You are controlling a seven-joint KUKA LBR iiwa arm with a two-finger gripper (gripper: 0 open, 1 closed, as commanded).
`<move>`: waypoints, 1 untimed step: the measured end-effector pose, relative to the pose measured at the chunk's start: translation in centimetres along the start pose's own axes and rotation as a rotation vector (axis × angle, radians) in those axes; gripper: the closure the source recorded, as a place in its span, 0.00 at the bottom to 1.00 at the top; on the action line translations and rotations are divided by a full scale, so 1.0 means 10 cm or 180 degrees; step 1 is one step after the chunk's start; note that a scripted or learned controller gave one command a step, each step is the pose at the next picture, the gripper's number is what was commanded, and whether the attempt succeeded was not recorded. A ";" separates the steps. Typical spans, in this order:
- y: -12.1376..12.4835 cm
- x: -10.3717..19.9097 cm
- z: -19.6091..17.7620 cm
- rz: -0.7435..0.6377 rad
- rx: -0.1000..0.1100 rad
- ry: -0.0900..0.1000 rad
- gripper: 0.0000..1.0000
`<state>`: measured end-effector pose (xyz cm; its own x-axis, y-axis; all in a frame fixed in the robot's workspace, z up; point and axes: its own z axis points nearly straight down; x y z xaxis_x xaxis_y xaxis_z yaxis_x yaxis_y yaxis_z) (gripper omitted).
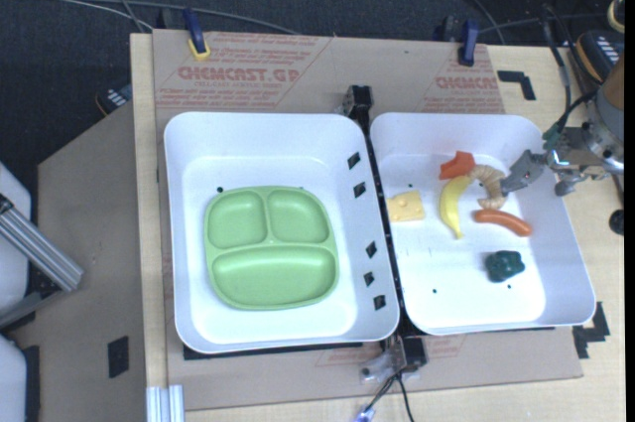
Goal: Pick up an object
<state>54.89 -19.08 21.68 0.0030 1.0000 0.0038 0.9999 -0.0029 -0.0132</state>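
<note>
The right bin [556,301] holds several small toy foods: a yellow banana [451,208], an orange-red piece [457,164], a tan curled piece [487,180], an orange carrot-like piece [503,222], a pale yellow cheese block [405,208] and a dark green piece [504,264]. My gripper [517,176] reaches in from the right edge of this bin, its dark tip just right of the tan piece and above the carrot-like piece. No object shows between its fingers.
The left bin [189,311] holds a green divided plate [271,246]. Black clips line the seam between the bins. Blue clamps [197,37] hold the cardboard board at the back. Cables run over the dark floor beyond.
</note>
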 end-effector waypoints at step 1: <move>0.03 0.00 -0.06 -0.0010 -0.0039 -0.0009 0.00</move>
<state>55.18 -19.05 22.31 -0.0003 1.0000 0.0009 1.0000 0.0003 -0.0009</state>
